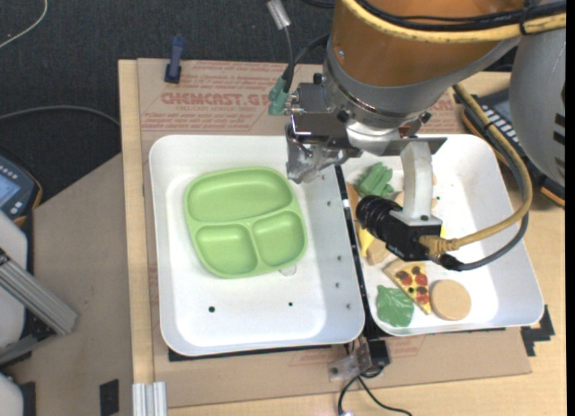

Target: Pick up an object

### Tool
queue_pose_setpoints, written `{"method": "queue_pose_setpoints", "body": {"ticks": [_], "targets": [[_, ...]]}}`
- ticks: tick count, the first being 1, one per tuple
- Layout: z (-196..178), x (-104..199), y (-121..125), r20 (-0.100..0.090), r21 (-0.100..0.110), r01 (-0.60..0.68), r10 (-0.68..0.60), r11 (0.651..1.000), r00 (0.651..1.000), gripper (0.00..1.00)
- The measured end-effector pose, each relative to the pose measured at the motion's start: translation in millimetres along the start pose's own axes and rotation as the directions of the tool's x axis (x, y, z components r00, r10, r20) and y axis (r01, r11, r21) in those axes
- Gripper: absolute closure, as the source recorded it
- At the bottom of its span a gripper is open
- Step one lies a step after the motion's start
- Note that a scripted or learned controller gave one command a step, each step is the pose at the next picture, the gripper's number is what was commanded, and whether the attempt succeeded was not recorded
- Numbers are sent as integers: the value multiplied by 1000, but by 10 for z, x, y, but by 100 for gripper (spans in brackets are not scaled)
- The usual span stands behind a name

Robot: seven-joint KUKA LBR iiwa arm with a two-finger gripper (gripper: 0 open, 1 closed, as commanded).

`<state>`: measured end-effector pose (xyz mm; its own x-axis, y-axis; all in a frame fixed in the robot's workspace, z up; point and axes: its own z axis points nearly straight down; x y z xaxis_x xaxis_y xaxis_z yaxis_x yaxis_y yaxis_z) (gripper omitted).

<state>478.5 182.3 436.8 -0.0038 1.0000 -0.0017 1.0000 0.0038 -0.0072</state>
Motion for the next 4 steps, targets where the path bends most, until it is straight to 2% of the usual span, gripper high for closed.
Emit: {"method": "queue_pose_setpoints", "body": {"ticks": [1, 2, 3, 4], "targets": [[723, 221, 3, 1, 2, -2, 2, 1000, 1000, 100], [212, -697, 288, -1, -15, -14, 14, 1000, 1000, 100], [-970, -31, 268, -9, -23, 4, -4, 1000, 1000, 100], [-119, 109, -11, 1, 3, -1, 1, 1000, 1000, 100]]}}
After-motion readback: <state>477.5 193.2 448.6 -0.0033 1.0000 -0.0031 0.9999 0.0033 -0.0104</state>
